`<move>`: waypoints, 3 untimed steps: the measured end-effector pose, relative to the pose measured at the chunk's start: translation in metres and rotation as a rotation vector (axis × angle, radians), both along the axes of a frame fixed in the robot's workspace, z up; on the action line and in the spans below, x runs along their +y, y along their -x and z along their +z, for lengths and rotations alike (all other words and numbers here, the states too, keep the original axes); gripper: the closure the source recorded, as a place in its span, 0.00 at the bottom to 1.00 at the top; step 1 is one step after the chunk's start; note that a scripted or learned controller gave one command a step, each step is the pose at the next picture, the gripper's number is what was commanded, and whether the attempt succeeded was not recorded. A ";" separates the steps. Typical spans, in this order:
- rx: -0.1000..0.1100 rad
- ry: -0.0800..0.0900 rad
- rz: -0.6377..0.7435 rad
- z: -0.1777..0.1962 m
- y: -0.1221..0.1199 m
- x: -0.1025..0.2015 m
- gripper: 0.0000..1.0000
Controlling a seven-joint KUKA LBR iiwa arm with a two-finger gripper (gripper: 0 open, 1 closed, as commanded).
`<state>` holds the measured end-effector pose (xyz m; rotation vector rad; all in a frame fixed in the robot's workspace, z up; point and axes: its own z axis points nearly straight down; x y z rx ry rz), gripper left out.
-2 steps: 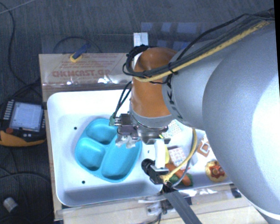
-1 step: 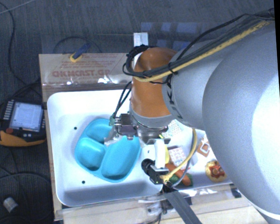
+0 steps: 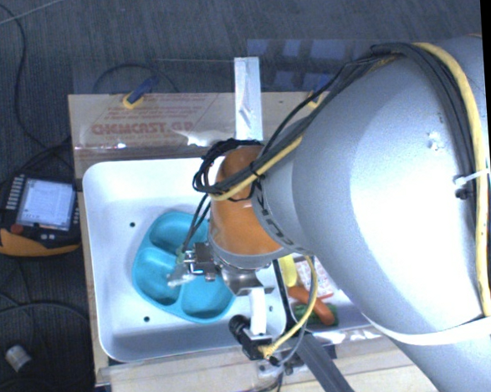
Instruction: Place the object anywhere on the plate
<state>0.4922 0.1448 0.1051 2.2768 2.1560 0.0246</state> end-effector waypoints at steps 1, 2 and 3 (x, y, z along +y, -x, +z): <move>-0.003 0.007 0.093 -0.013 0.002 0.013 0.00; -0.005 0.010 0.196 -0.013 0.002 0.080 0.00; 0.007 0.004 0.141 -0.013 -0.051 0.072 0.00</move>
